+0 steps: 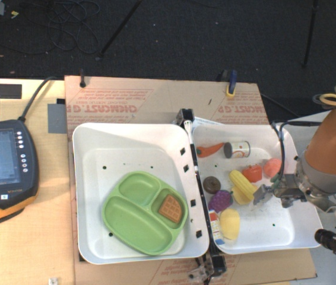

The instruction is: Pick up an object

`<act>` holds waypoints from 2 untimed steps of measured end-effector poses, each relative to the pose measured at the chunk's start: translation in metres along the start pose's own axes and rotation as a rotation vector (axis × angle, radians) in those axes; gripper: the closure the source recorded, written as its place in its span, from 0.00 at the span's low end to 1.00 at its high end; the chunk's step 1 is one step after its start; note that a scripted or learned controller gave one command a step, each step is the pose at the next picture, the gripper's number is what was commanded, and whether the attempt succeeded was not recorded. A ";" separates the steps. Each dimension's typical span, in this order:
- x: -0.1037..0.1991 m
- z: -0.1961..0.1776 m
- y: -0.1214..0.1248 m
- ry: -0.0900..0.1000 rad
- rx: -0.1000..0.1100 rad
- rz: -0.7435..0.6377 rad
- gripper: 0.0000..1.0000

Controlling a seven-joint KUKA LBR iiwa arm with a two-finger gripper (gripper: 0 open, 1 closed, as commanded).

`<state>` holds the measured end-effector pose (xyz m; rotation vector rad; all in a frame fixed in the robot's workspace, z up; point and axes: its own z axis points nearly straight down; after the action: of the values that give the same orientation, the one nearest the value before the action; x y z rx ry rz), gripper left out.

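Observation:
The right bin (275, 236) holds several toy foods. A yellow corn cob (242, 186) lies in its middle, with purple grapes (220, 201) and a yellow lemon (230, 223) nearer the front. An orange carrot (211, 149) and a small can (237, 149) lie toward the back. A red piece (252, 173) and a pink piece (272, 167) sit right of the corn. My gripper (263, 195) hangs low over the bin floor, just right of the corn's lower end, and the grey arm (322, 159) reaches in from the right.
A brown disc (212, 184) and a small packet (215, 229) lie by the right bin's left wall. The left bin (97, 147) holds a green divided plate (126, 218) bearing a waffle (170, 208). A control pendant (2, 159) rests at the far left.

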<state>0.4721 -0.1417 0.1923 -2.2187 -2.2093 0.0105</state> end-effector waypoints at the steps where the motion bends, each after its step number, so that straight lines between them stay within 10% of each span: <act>1: 0.056 0.075 0.025 0.002 -0.002 -0.009 0.00; 2: 0.140 0.001 0.088 -0.002 -0.018 -0.011 0.00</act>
<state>0.5602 -0.0021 0.1908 -2.2167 -2.2316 -0.0069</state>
